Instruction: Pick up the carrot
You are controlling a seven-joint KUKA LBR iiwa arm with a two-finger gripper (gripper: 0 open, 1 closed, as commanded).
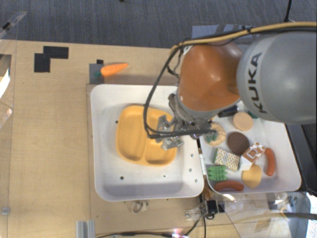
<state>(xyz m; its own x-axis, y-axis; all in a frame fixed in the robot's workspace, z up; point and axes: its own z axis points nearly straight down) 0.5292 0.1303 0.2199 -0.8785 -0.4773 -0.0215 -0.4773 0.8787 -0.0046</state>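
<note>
The carrot (114, 69) lies outside both bins, on the wooden bench (49, 148) just beyond the far left corner of the left bin (106, 182), its pointed end toward the right and its thick end against a small grey block (95, 72). Well apart from it, the arm (277, 78) reaches in from the right, its orange band (208, 76) hanging above the seam between the two bins, and the gripper (171, 133) sits low over the right part of the left bin, at the right edge of a yellow two-compartment dish (133, 138) that rests near the middle of that bin. The metal parts of the gripper overlap the dish's right compartment; whether they touch it I cannot tell, and whether its fingers are spread or closed I cannot tell either, since the wrist hides them from above. The right bin (292, 180) holds toy foods: a tan round disc (243, 121) near its far edge, a brown round piece (237, 143), a checkered square (227, 158), a green piece (216, 172), a red sausage (270, 161) by the right wall, another red sausage (229, 186) along the near wall, and a yellow wedge (252, 176) between them. Black shapes (49, 57) are marked on the bench's far left part.
</note>
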